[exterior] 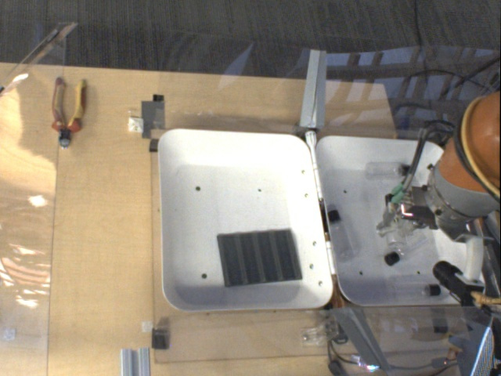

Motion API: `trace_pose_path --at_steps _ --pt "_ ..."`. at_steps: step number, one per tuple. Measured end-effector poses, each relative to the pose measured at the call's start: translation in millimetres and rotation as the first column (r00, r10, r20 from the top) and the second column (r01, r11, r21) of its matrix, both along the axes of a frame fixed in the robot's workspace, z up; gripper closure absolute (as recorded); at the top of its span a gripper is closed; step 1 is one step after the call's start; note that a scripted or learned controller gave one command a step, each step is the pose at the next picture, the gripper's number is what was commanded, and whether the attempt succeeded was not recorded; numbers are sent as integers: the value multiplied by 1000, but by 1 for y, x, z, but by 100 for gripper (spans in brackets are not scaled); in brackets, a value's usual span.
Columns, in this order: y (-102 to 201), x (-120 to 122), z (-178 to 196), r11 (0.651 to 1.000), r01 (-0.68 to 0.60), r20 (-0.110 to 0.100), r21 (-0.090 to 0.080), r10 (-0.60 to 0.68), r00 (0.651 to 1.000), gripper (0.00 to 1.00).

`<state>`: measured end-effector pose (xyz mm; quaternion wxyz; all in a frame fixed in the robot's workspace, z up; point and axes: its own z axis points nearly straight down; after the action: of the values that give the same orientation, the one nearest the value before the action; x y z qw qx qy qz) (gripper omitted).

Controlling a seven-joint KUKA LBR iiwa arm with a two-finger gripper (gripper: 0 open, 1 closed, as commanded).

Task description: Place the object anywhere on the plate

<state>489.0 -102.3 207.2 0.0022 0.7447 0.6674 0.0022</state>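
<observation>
Dark grey carpet is showing along the top, and below it a light wood surface [102, 233] is carrying everything. Two shallow white bins are sitting side by side on it. The left bin [180, 163] is the bigger patch of white, holding a dark ribbed rectangular plate [258, 257] low and a bit right of its centre, lying flat. The right bin [352, 280] is touching the left one along a shared edge, with a grey metal bar [315, 88] running up from the seam.

The grey arm with its orange band [479, 151] is reaching in from the right over the right bin. The hand [401, 216] is hanging low over the bin middle, with green and red wiring beside it; how far it is open cannot be told, and whether anything is in it cannot be told.

A clear, glassy object [394, 253] with a dark cap end is lying just under the hand in the right bin, well apart from the plate. A small dark piece [333, 215] is sitting near the bin's left wall.

Red-handled pliers [67, 112] are lying far left on the surface. A small black bracket [155, 116] is standing by the left bin's upper corner.

No readable labels or writing.
</observation>
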Motion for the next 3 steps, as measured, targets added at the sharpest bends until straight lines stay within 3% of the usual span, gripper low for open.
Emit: trace_pose_path --at_steps 1,2,3 --pt "52 52 -23 1000 -30 -3 0 30 1000 100" --pt "138 99 -22 973 -229 -2 0 229 973 100" --pt "230 130 -37 1000 5 -5 0 -5 1000 100"
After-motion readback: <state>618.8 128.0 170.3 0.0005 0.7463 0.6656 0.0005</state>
